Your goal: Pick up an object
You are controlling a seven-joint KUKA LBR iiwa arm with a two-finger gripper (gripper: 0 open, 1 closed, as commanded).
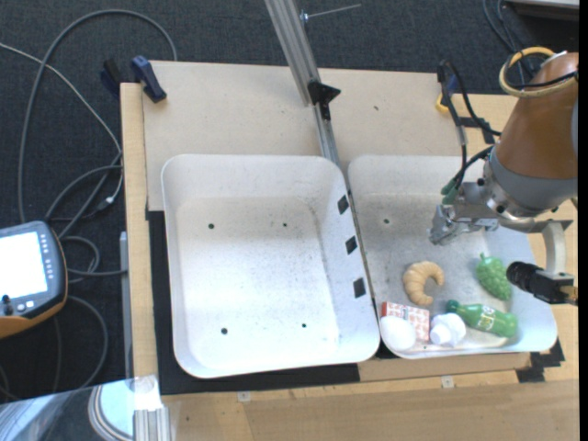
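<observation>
Croissant (424, 281) looks the likeliest pick: a small tan toy pastry, curved like a crescent, lying alone on the floor of the right bin (395, 191) just below and a little left of the hand (445, 231). It is probably light plastic or foam, stiff enough not to crush, and matte enough not to slide much. Its thick middle offers the best hold, with the fingers set across the narrow width of the arc and not along it, where the tapering horns would let it twist out.

The hand hangs low over the right bin, near its middle, with nothing visibly between its fingers; whether they stand apart or together I cannot tell from this slanted view.

Other candidates crowd the bin's near edge. A green bottle (484, 318) with a white cap lies on its side, smooth and round, so likely to roll or slip. A bunch of green grapes (493, 277) sits by the right wall, lumpy and probably soft plastic, close enough to the wall to hinder a finger. A small red-and-white carton (406, 315) and a white rounded object (398, 333) sit in the near left corner, touching each other and hard to separate.

The left bin (184, 191) holds nothing to grasp.
</observation>
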